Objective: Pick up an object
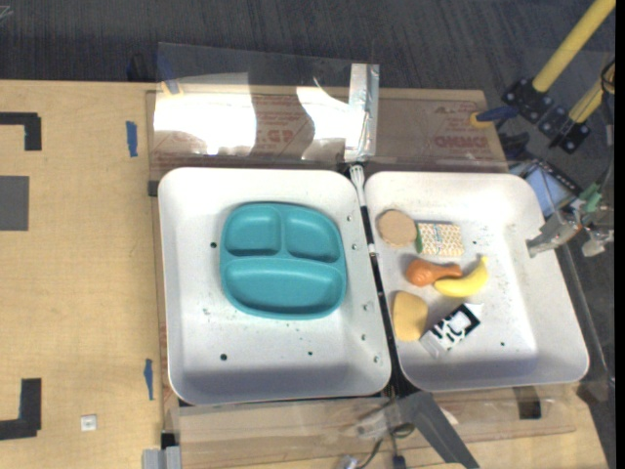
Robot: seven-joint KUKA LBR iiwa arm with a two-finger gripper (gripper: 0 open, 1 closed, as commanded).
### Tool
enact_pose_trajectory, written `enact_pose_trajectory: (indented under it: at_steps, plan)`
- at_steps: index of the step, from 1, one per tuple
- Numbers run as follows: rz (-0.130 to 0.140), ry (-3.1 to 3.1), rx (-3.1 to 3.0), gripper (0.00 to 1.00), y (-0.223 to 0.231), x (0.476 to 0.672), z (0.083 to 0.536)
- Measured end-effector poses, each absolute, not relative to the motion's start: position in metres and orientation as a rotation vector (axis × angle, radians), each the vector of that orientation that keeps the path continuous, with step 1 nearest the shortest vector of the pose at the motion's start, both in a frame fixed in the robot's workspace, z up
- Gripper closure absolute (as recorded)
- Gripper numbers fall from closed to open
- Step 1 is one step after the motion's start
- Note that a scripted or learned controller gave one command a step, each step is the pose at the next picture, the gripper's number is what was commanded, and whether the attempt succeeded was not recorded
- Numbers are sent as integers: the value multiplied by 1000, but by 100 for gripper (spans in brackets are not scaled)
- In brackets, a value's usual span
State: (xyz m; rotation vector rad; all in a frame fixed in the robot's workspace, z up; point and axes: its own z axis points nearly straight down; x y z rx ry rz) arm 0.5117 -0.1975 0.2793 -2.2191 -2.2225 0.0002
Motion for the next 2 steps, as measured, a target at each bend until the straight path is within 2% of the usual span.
enact_pose_trajectory:
  at_steps: [1, 2]
  plan:
    - [-6, -2258, -2193, 0, -177, 503, 88]
    - [-9, -2200, -2250, 0, -144, 562, 87]
